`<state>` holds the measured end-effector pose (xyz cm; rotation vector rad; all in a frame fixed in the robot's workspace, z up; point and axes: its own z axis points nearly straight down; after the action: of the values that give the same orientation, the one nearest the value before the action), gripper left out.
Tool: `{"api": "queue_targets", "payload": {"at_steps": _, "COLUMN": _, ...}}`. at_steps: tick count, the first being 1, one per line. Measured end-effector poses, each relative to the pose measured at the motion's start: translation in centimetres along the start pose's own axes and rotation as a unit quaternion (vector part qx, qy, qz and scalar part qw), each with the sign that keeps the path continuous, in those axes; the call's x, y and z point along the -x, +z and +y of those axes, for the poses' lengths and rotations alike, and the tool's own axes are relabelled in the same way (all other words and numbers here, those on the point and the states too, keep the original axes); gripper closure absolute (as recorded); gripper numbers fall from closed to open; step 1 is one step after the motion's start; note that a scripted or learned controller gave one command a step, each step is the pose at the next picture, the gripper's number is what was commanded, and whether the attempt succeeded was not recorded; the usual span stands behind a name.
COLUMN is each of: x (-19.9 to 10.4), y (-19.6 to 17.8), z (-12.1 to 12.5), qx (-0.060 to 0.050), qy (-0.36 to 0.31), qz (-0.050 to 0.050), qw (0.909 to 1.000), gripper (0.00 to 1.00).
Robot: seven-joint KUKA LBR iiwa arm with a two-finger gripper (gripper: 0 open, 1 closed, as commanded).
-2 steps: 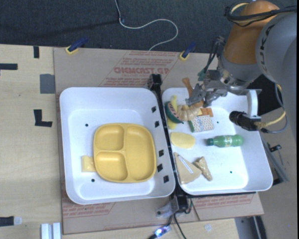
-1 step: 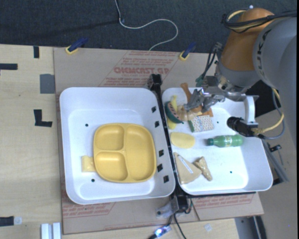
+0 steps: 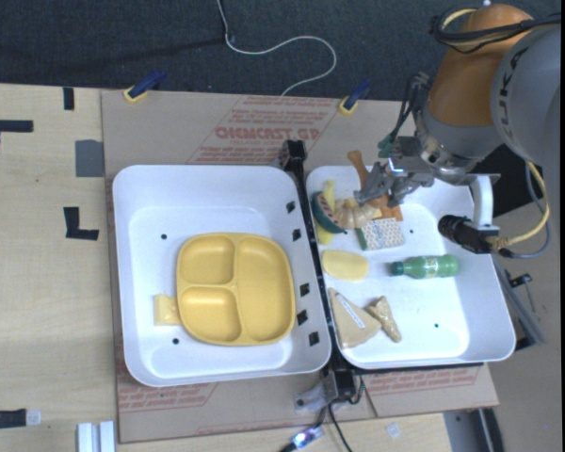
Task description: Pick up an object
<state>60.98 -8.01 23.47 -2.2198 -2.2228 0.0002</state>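
My gripper (image 3: 384, 185) hangs low over the back left part of the right bin (image 3: 471, 332), right above a heap of small toy foods. The heap holds a yellow banana-like piece (image 3: 328, 199), a tan piece (image 3: 362, 217), a white dotted block (image 3: 384, 234) and an orange-brown stick (image 3: 358, 167). An orange bit sits right under the gripper's tip. Further forward in the same bin lie a green bottle (image 3: 424, 267) on its side, a yellow lemon-shaped piece (image 3: 345, 266) and tan sandwich wedges (image 3: 363, 320).
The left bin (image 3: 137, 196) holds a yellow divided plate (image 3: 235, 288) and a small yellow block (image 3: 164, 309) at its left. A black divider edge (image 3: 306, 252) runs between the bins. A black camera unit (image 3: 463, 232) on the arm overhangs the right bin.
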Motion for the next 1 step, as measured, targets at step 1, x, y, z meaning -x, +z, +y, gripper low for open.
{"api": "queue_targets", "payload": {"at_steps": 1, "x": 0.27, "y": 0.17, "z": -0.09, "qx": -0.001, "qy": 0.0, "qz": 0.0, "qw": 1.0, "gripper": 1.0}}
